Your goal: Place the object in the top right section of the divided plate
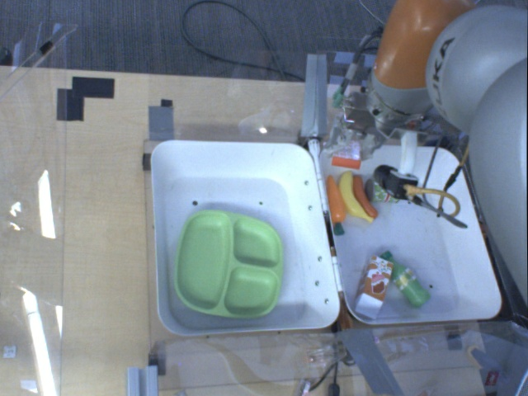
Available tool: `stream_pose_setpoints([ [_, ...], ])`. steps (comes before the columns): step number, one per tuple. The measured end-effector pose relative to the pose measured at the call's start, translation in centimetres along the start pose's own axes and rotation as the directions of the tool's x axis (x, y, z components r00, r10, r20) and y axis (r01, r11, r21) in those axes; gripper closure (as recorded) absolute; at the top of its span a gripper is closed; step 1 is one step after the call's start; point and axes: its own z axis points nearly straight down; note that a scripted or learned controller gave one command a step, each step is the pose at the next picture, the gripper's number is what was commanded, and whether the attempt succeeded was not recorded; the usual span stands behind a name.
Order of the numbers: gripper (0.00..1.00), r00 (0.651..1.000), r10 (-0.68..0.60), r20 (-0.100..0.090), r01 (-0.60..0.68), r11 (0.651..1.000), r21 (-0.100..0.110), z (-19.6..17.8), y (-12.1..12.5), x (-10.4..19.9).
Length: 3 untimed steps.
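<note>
We see the green divided plate [229, 262] lying in the left bin [231, 167], toward its near left, with bare white floor along the far side and the right wall. The right bin [445, 254] holds a toy carrot [335, 200] and a banana [353, 196] side by side near its left wall. Nearer us, a small carton [375, 283] touches a green bottle [410, 285], and the bin's middle is open floor. The gripper [353, 143] hangs over that bin's far left corner. We cannot tell whether its claw is spread or closed, nor which toy is meant; all lie in the right bin.
</note>
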Motion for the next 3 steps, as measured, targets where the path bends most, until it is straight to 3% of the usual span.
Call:
stream_pose_setpoints([
  [1, 1.00, 0.997, -0.075, -0.001, 0.075, 0.997, 0.002, 2.7, -5.7, 3.8],
  [2, 1.00, 1.000, -0.007, 0.000, 0.007, 1.000, 0.003, 4.0, -11.2, 8.3],
  [3, 1.00, 0.999, -0.040, -0.001, 0.040, 0.999, 0.003, 9.2, -16.7, 12.4],
])
